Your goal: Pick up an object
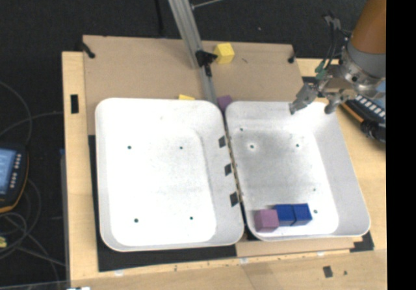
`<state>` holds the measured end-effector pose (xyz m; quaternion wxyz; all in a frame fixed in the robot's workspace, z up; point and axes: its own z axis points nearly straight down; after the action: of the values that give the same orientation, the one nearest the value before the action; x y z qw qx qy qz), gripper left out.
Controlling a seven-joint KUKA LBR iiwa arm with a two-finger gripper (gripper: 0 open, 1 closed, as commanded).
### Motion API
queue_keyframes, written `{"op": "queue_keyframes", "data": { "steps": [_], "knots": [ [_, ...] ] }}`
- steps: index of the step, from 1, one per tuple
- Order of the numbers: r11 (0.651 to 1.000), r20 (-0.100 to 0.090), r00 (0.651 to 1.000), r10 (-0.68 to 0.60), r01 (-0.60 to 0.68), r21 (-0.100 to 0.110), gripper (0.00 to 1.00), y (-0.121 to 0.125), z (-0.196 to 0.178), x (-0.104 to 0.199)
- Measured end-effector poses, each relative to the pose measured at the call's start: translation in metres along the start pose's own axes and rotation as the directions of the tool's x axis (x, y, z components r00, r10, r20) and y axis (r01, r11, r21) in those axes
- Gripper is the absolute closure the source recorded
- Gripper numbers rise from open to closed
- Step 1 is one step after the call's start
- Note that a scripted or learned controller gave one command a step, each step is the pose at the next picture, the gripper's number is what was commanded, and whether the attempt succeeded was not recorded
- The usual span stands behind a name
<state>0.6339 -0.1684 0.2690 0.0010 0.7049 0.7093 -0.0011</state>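
Two blue cubes (292, 213) and one matte purple cube (266, 219), touching in a row along the near edge of the right shallow white bin (338, 152). Pale wooden bench (77, 171) on dark flooring, brown board behind both bins, left shallow white bin (110, 126) beside the right; one yellow block (225, 52) on that board. Two-finger gripper (312, 101) over the right bin's far corner, well apart from the cubes, fingers spread, gripping nothing.

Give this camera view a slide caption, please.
End effector open above right bin's far corner; purple block and blue blocks at its near edge.
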Motion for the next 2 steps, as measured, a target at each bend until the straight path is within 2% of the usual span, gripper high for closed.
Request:
{"op": "queue_keyframes", "data": {
  "steps": [1, 2],
  "knots": [
    [1.0, -0.004, 1.0, 0.001, -0.001, 0.006, 0.0, -0.018, 0.063, 0.033],
    [1.0, -0.002, 1.0, 0.009, -0.009, 0.007, 0.0, -0.043, 0.162, 0.014]
  ]
}}
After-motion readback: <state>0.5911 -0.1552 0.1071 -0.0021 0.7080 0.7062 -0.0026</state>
